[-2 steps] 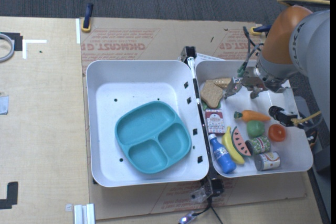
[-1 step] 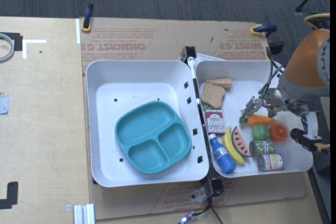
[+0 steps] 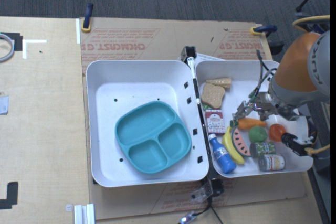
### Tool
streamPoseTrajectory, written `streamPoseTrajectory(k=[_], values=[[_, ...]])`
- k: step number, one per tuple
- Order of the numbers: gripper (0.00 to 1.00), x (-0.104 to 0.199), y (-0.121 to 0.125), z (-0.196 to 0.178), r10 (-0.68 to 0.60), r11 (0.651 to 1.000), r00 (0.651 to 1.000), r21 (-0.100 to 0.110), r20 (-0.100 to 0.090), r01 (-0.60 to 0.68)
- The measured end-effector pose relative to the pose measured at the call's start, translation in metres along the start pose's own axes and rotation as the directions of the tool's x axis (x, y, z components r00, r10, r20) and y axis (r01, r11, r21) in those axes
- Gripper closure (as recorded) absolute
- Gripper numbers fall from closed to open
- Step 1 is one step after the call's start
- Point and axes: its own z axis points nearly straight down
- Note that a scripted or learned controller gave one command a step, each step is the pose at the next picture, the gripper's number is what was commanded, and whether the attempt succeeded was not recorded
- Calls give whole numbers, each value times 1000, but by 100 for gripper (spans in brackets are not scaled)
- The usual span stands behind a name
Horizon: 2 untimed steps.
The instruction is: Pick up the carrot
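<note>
The one carrot lies in the right bin, just beside my gripper, whose fingers I cannot tell to be spread or closed. Around it: one watermelon slice, one banana, one green ball, one tomato, two cans, one blue bottle, two bread slices. The left bin holds one teal divided plate.

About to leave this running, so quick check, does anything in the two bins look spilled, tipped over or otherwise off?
Nothing looks spilled or damaged. The right bin is crowded: the bottle and can lie on their sides among the toy food, beside the carrot. The teal plate sits flat in the left bin.
</note>
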Motion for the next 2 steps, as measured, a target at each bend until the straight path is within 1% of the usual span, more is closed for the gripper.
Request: streamPoseTrajectory(k=[1,2], values=[[0,39,-27,0,1,1000,1000,-3,2,-1],[0,-4,-29,0,2,1000,1000,-1,1,-2]])
